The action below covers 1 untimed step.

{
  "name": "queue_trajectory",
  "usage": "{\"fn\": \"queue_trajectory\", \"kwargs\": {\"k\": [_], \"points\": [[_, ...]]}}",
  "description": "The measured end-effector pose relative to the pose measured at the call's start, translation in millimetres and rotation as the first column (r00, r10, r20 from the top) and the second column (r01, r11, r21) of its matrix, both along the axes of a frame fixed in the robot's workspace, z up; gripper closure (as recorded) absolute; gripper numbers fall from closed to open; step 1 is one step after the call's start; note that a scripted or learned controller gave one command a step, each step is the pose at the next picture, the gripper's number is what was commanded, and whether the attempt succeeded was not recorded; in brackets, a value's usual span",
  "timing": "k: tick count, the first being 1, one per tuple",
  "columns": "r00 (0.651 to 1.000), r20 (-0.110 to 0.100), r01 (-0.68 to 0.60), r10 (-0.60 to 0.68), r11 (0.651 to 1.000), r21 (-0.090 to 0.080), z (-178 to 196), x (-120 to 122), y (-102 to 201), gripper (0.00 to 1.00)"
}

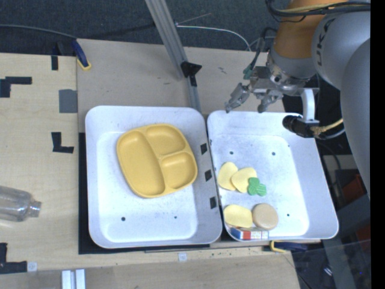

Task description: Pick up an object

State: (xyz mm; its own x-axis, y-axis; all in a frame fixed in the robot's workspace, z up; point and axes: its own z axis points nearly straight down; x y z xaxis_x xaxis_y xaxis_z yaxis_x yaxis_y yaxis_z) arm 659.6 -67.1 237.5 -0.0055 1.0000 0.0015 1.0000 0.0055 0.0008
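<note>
1. You're looking at the gripper [248, 101] hanging over the far rim of the right bin [313, 179], w/ its two thin metal fingers [233, 103] spreading apart & nothing sitting between them, so it's open & carrying nothing.
2. The arm is reaching in from the right: grey curved shell, glossy orange band [304, 11] just above the wrist, black cables looping over it.
3. Objs to pick are lying in the near part of the right bin: two flat pale-yellow chip-like pieces [236, 177] overlapping each other, w/ a small bumpy green piece [257, 188] touching the right one.
4. Nearer you, a rounded yellow slab [238, 215] is lying just beside a tan disc [265, 216]; a thin red/white/blue item [249, 234] is peeking out under them at the bin's near wall.
5. All these objs are sitting well apart from the gripper.
6. The left bin [102, 161] is holding a smooth yellow plastic divided plate [157, 159], rounded, w/ three compartments, lying tilted.
7. Both bins are looking shallow, white, matte, w/ dark speckles.
8. A clear plastic bottle [17, 203] is lying on its side on the wooden bench [36, 155], left of the bins.
9. A ribbed metal rail [165, 23] is slanting down toward the gap btwn the bins.
</note>
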Motion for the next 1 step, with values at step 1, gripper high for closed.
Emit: {"fn": "queue_trajectory", "kwargs": {"k": [1], "points": [[1.0, -0.002, 0.001, -0.001, 1.0, 0.001, 8.6, -0.1, -1.4, 1.0]]}}
